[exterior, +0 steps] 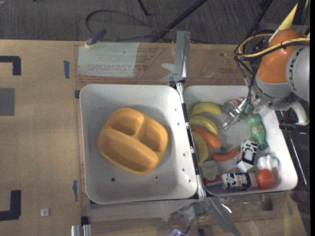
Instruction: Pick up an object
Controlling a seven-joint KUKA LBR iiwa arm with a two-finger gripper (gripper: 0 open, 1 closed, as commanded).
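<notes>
Jaws point(235, 118) were held over the right bin point(288, 154), their state impossible to tell; bananas point(204, 116) lay just left, long axes running left-right.

the counter point(39, 146) is tan board, marked with black corner shapes and bits of blue tape point(66, 69); two white bins sit on it side by side, left bin point(93, 181) touching right bin point(288, 171); a clear taped sheet point(110, 60) lies behind them
</notes>
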